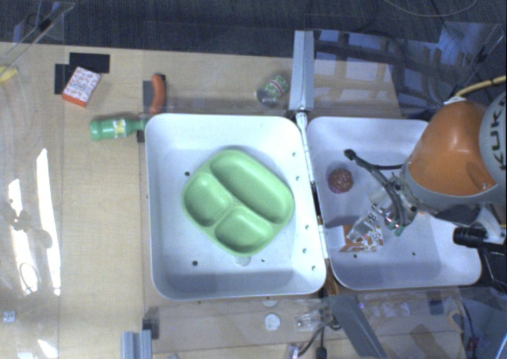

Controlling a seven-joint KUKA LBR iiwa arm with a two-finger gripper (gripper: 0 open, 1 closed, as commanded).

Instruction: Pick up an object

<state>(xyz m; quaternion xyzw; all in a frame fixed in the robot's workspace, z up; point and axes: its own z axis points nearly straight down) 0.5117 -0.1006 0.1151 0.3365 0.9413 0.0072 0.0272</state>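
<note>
- Two white bins side by side on the desk (71,191); left bin (162,254) carries a green divided tray (238,199), lying flat near the middle.
- Right bin (428,266) holds the likely targets: a small round reddish ball (341,181) near its left wall, and a crumpled wrapper (363,237) with orange-red print, lower down and closer to the front.
- Arm (451,159) reaching in from the right, orange band prominent, wrist tilted down toward the right bin's middle.
- Gripper (388,211) low over the bin floor, just beside the wrapper's upper right edge — touching or merely close, hard to settle at this slant.
- Fingers: a blur of grey metal; spread or pressed together, cannot tell. Nothing visibly pinched between them.
- Step in hand, by judgement: final approach to a grasp, wrapper the nearest candidate. Ball sits apart from the gripper, up and to the left.
- Next move likely calls for a short shift toward the wrapper, a descent to the floor, then a close and a straight lift — thin, flat packaging may slip or stay down, so a low bite matters.
- Off-task clutter outside the bins: green bottle (115,127) lying on its side by the left bin's upper corner, small orange-and-white box (81,85) further up, orange-handled tool (158,92) near the bin's top edge, a clear jar (273,89) by the divider post.
</note>
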